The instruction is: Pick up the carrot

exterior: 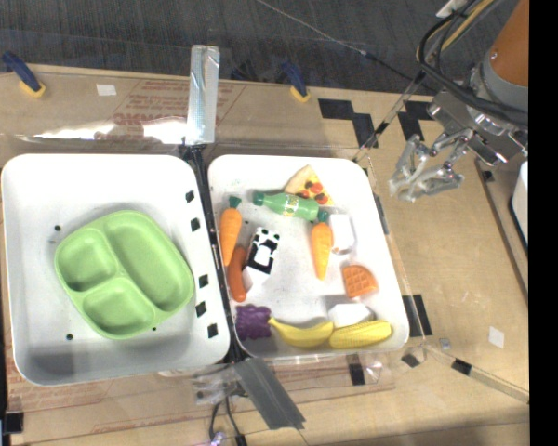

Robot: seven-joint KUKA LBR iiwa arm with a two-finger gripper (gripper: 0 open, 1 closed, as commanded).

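Note:
Two orange carrots lie in the right bin [383, 249]. One carrot [230, 231] lies along the bin's left wall, and the other carrot [322, 247] lies near the middle with its tip pointing to the front. My gripper [426, 173] hangs over the bare bench just beyond the bin's far right corner, well away from both carrots. Its pale fingers [406, 172] are spread open with nothing between them.
The right bin also holds a green bottle [288, 204], a pizza slice [309, 184], a black-and-white block [263, 249], a red sausage [237, 279], a waffle [360, 280], purple grapes [253, 321], a banana [302, 331] and corn [361, 334]. A green divided plate [123, 272] lies in the left bin.

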